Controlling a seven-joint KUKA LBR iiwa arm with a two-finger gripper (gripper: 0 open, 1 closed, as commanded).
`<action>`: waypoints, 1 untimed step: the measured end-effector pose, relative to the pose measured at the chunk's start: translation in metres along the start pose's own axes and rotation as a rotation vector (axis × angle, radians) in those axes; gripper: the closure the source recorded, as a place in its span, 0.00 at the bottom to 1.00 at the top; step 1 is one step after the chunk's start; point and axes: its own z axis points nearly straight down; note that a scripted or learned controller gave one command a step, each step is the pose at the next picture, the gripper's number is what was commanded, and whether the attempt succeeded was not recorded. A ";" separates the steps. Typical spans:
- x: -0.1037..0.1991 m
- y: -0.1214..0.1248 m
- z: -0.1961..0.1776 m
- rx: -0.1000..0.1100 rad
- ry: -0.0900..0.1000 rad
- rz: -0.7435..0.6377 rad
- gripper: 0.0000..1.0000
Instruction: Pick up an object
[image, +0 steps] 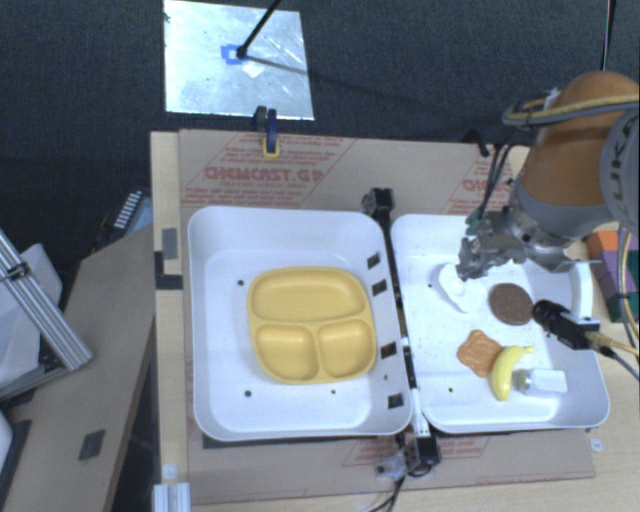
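camera view: the desk (300, 165) is topped by a tan board printed "chemcast gp". dark carpet (80, 80) is seen around it. a shiny sheet (238, 58) is laid on the carpet past the far edge, and a yellow-and-black clamp (268, 135) is fixed at that edge. an aluminium profile (35, 310) is seen at far left.

two white bins are set side by side, with black clips (385, 290) along the shared wall. left bin (220, 380): a yellow three-compartment tray (310, 325) lies flat in the middle.

right bin (435, 390): all the loose objects are found here. a white piece (452, 292) lies at the gripper's tip; contact cannot be told. a brown disc (511, 303) lies just right of it. nearer the front, an orange piece (479, 352), a banana (507, 372) and a white block (548, 381) are bunched together, banana touching both.

the gripper (472, 265) is placed low over the far-left part of the right bin. whether it is wide or narrow cannot be told from this angle. the far-right corner of that bin is covered by the arm (580, 150).
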 end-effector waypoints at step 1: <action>0.052 -0.018 0.001 0.001 0.000 -0.001 1.00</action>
